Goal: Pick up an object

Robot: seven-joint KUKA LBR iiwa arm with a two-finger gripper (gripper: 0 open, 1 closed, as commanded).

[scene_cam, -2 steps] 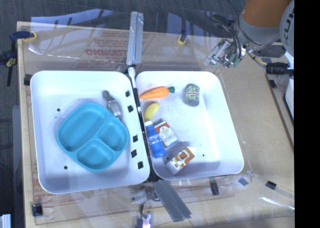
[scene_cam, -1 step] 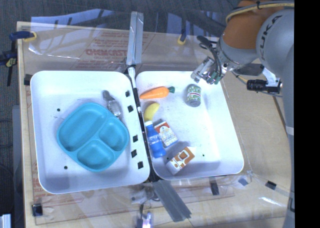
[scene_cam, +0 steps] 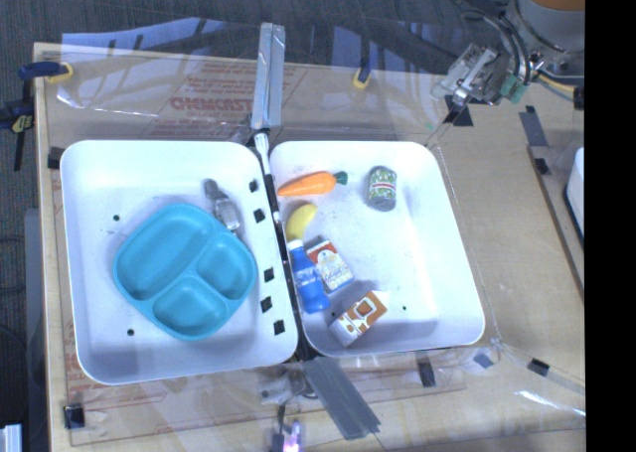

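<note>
Objects: the right bin (scene_cam: 452,241) holds the candidates for picking, all lying loose on its white floor.
Carrot (scene_cam: 308,183): orange, tapered, smooth, with a green tip; lies along the bin's far-left side.
Lemon (scene_cam: 300,219): yellow, rounded, just near of the carrot.
Can (scene_cam: 381,187): small, greenish and grey, lying at the far middle, well apart from the carrot; its label is too small to read.
Bottle (scene_cam: 307,279): blue with a white cap end, lying along the divider.
Carton (scene_cam: 331,266): small, white and red, touching the bottle; print unreadable.
Box (scene_cam: 359,317): brown and white, at the near edge of the bin.
Left bin (scene_cam: 84,271): white, shallow, rounded corners.
Tray (scene_cam: 186,269): teal plastic, three compartments, glossy, tilted across the left bin.
Metal piece (scene_cam: 222,204): grey, just beyond the tray's far edge.
End effector (scene_cam: 469,84): above the table (scene_cam: 517,241) beyond the right bin's far-right corner, holding nothing; how far apart its fingers stand cannot be told.
Table: tan surface under clear plastic sheet; faint reddish lettering beyond the left bin, not legible.
</note>
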